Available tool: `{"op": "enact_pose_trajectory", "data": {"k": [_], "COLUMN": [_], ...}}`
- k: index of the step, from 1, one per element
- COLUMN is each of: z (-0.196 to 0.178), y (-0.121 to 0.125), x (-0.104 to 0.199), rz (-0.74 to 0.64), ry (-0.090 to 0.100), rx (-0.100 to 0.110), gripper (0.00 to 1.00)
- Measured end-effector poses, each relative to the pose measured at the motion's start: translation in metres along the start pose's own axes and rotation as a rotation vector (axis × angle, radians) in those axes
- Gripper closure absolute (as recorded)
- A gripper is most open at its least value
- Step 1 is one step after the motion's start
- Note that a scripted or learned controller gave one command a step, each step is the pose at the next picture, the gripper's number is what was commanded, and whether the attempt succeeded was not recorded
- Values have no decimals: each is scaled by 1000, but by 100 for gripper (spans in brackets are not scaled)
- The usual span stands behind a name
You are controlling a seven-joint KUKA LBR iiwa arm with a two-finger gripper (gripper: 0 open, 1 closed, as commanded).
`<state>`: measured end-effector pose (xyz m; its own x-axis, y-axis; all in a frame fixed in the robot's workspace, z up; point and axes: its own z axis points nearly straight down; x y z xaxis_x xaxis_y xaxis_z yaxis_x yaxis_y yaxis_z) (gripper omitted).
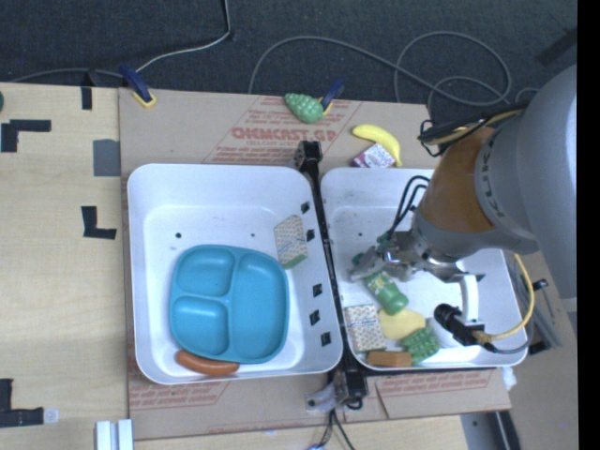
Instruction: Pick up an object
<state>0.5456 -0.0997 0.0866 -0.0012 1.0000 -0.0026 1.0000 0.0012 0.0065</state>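
Bench (56, 279) — two white bins (150, 251)

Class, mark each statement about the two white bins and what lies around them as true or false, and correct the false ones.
1. The blue divided plate lies in the left bin. True.
2. The sausage lies on the plate's far side. False: it lies at the plate's near edge.
3. The banana lies inside the right bin. False: it lies outside on the cardboard, beyond that bin.
4. The arm reaches down into the right bin. True.
5. The green toy lies in the left bin. False: it lies in the right bin.
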Motion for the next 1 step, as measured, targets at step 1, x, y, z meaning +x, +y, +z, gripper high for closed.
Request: {"op": "enact_pose_trajectory", "data": {"k": [1], "z": [0], "y": [-41], "x": [-2], "rz": [1], "ry": [0], "rx": [0], "gripper": [0]}}
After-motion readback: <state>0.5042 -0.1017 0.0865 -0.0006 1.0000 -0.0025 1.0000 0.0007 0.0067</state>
